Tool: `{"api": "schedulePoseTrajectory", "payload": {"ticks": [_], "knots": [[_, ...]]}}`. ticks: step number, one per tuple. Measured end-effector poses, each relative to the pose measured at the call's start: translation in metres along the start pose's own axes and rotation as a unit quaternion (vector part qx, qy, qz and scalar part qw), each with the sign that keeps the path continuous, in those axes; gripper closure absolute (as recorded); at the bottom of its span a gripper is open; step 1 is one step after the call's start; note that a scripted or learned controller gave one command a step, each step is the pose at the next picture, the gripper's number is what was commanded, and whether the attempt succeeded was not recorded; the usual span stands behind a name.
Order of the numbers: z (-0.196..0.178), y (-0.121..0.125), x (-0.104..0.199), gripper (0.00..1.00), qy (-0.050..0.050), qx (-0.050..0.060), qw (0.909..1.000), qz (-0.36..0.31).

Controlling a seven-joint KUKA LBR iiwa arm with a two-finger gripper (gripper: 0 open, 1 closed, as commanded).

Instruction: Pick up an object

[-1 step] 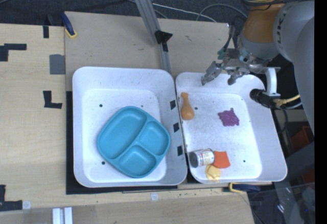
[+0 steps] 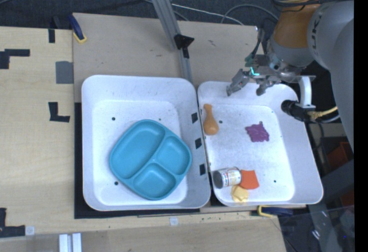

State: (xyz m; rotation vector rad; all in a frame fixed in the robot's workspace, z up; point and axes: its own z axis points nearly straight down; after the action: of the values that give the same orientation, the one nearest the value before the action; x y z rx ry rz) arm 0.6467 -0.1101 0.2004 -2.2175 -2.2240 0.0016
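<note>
The right bin [image 2: 299, 164] holds a tan pear-shaped toy [image 2: 210, 121] by its left wall and a flat purple piece [image 2: 257, 132] near the middle. At its front left lie a small metal can [image 2: 227, 178], an orange block [image 2: 249, 179] and a yellow piece [image 2: 240, 193]. My gripper [image 2: 248, 87] hangs over the bin's far edge, behind the purple piece. Its two fingers [image 2: 234, 87] stand apart, open, with nothing between them.
In the left bin [image 2: 95, 130] lies a blue divided plate [image 2: 150, 159]. A slanted metal pole [image 2: 164, 9] reaches down to the bins' far edge near the divider. Cables run along the bench's back and beside the arm on the right.
</note>
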Motion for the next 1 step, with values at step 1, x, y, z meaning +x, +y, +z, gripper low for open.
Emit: {"api": "schedulePoseTrajectory", "payload": {"ticks": [1], "knots": [[0.0651,-0.0021,0.0018,0.0,0.0,0.003,1.0,0.001]]}}
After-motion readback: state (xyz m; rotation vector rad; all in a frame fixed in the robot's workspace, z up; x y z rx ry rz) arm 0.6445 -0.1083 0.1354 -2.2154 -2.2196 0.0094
